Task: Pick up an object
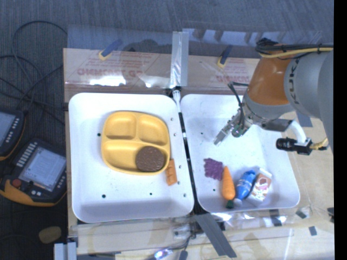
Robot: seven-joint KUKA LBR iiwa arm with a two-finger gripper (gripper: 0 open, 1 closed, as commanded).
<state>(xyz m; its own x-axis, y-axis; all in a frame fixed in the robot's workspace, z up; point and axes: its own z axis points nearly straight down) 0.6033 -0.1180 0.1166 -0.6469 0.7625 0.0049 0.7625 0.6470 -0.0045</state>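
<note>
My gripper (227, 136) hangs over the middle of the right bin (282, 161), pointing down and to the left. It is open with nothing between its fingers. Below it in the same bin lie a purple bunch of grapes (213, 168), an orange carrot (228, 183), a blue bottle (245, 184) and a small white and red carton (262, 184). The grapes are the nearest of these, a short way below the fingertips and apart from them.
The left bin (87, 199) holds a yellow divided plate (133, 134) with a brown round cookie (150, 158) in its lower compartment. An orange wedge (171, 173) lies beside the plate. The bins' shared rim (184, 145) runs between them.
</note>
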